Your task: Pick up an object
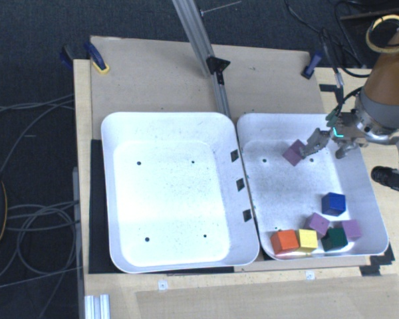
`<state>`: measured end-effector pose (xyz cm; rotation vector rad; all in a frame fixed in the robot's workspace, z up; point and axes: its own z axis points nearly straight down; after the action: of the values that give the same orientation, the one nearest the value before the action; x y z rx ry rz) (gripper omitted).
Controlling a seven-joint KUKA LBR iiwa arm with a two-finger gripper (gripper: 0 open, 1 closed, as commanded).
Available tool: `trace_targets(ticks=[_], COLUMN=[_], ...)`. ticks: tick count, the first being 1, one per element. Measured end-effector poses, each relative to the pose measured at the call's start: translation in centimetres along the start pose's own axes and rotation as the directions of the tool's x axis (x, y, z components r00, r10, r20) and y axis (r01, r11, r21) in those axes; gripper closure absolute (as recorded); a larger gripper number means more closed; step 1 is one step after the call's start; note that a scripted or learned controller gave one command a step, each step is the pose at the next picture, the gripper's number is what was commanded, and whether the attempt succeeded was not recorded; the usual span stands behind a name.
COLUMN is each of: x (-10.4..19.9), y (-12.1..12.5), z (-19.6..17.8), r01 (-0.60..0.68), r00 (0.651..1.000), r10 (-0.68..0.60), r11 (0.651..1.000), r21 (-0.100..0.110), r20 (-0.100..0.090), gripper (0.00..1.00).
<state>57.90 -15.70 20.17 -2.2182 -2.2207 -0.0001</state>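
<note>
My gripper hangs over the upper part of the right bin, reaching in from the right on the grey and orange arm. A mauve block sits tilted right at the gripper's left tip, touching it or nearly so. I cannot make out whether the block is gripped or only lies beside the tip. Further blocks lie in the bin's near right corner: a blue one, a purple one, an orange one, a yellow one, a dark green one and a mauve one.
The left bin stands beside the right one, joined by black clips. A slanted metal rail crosses the bench behind the bins. Blue clamps hold the board's corners. Cables lie on the floor to the left.
</note>
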Motion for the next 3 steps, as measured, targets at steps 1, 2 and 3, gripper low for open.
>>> trace_targets(ticks=[1,2,3], x=[0.1,0.1,0.1], y=[-0.2,-0.3,-0.1], z=[6.4,10.5,9.1], r01=[-0.001,-0.001,0.000], r00=[1.000,1.000,1.000], r10=[0.001,0.001,0.000], r11=[1.000,1.000,1.000], r21=[0.006,0.004,-0.004], r20=[0.000,0.000,0.000], gripper=[0.00,0.00,1.00])
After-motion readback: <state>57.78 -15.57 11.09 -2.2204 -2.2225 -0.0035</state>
